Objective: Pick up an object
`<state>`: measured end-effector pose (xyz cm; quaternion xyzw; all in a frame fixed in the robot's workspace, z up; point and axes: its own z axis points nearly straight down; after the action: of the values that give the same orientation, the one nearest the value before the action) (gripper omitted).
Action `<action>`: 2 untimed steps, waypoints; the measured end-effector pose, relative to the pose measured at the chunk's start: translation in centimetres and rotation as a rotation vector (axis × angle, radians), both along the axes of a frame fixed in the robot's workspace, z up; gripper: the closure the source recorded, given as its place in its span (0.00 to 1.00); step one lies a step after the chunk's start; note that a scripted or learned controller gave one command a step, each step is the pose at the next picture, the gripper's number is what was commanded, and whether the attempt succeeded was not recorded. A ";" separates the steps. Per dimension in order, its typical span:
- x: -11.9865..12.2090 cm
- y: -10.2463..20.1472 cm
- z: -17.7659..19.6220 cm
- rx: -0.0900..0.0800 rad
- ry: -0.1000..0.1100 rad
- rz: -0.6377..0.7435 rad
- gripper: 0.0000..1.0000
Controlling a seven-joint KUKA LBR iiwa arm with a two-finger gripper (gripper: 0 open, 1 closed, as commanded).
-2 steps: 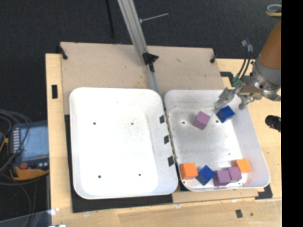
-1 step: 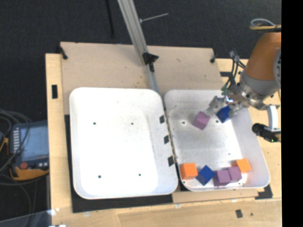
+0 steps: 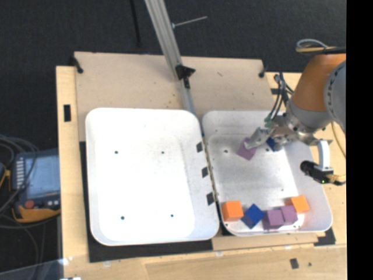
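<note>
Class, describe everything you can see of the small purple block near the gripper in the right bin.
The purple block is a small, matte, foam-like cube of pale purple, tilted so that one corner points down and left. It is in the upper middle of the right bin, apart from the orange, blue and purple blocks along the bin's near edge. The gripper meets its upper right side; whether the block is truly gripped or rests on the floor cannot be told.
</note>
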<state>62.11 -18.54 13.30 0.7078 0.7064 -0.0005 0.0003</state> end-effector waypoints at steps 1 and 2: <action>0.1 -0.1 1.5 -0.002 -0.007 -0.001 1.00; 1.1 0.4 7.1 -0.001 -0.008 0.006 1.00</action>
<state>63.24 -18.17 20.41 0.7058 0.7084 0.0021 0.0034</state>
